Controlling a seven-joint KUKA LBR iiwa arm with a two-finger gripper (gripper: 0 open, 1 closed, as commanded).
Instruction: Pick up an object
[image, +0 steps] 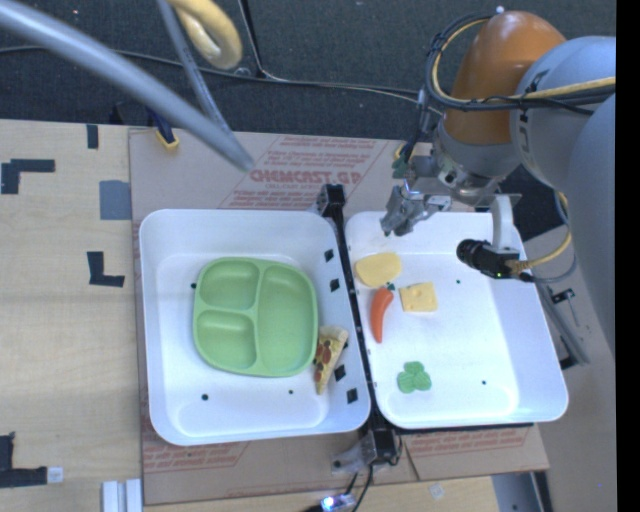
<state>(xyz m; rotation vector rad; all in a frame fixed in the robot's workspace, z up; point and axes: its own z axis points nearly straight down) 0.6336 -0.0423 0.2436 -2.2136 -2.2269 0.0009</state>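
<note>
A brown cardboard sheet (300, 165) with red print lies on the wooden counter (60, 300), under both bins. Black tape marks (100, 270) dot the counter left of the cardboard sheet.

— Where is your arm?
— My grey arm (580, 110) reaches in from the right, orange band (500, 60) uppermost above the wrist.
— And the gripper?
— My gripper (400, 222) points downward, hanging at the upper middle of the view.

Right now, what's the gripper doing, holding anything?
Two-finger gripper: above the right white bin, nothing visible between its fingers; open or shut cannot be told.
</note>
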